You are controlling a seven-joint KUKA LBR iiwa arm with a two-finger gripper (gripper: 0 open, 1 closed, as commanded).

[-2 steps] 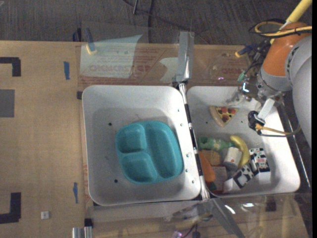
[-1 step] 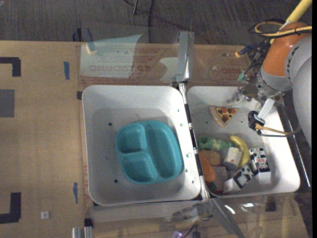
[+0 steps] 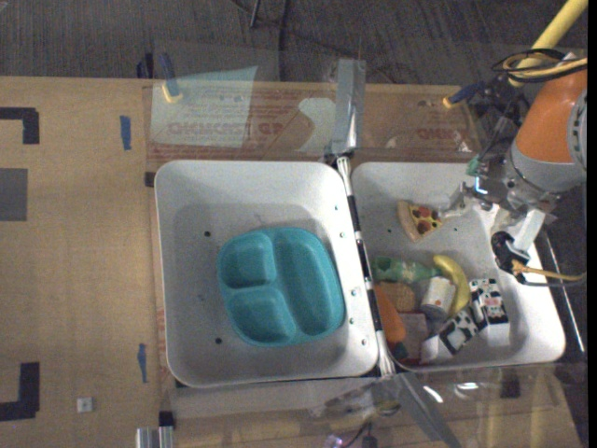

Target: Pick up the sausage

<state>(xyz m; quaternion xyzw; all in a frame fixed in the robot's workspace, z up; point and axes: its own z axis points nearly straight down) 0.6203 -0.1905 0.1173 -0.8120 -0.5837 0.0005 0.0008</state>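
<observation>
The gripper (image 3: 473,192) hangs over the upper right of the right bin (image 3: 536,339), just right of a pizza slice (image 3: 418,220); I cannot tell whether it is open or closed. The reddish sausage (image 3: 390,323) lies against that bin's lower left wall, well apart from the gripper, with a banana (image 3: 454,278) near. The left bin (image 3: 187,203) holds 1 teal plate (image 3: 280,286) with 3 sections.

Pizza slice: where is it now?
The pizza slice lies in the right bin, in its far half, apart from the others, with the banana nearest, below it in view.

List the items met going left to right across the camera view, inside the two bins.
Teal divided plate → orange sausage → pizza slice → banana → black-and-white carton.
</observation>
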